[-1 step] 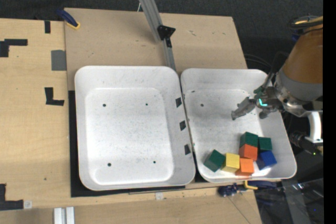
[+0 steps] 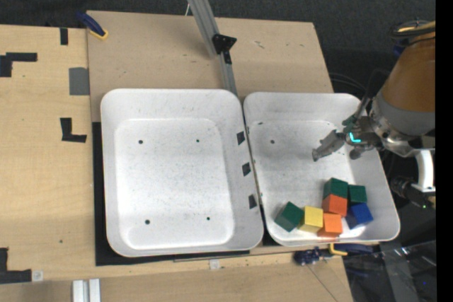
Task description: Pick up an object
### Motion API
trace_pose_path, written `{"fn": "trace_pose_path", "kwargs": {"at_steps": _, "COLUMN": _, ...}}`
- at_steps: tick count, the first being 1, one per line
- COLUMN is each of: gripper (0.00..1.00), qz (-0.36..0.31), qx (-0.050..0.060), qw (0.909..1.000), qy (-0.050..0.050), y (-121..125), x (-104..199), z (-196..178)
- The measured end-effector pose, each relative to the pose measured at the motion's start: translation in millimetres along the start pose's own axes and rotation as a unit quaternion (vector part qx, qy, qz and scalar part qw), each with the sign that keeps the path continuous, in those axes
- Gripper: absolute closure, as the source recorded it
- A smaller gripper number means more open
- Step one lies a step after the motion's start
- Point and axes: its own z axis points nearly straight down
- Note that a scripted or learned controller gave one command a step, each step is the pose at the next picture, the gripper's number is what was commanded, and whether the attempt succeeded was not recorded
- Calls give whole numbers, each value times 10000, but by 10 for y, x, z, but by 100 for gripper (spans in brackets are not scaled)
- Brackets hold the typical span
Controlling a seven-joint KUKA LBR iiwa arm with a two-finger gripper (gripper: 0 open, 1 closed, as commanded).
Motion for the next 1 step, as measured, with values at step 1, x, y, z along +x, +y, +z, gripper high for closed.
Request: {"fn": "trace_pose_path", "kwargs": {"at_steps": 1, "gripper": 0, "qz": 9, "qx": 33, "qw": 10000, "qy": 3, "y": -57, "x": 31, "z": 635}}
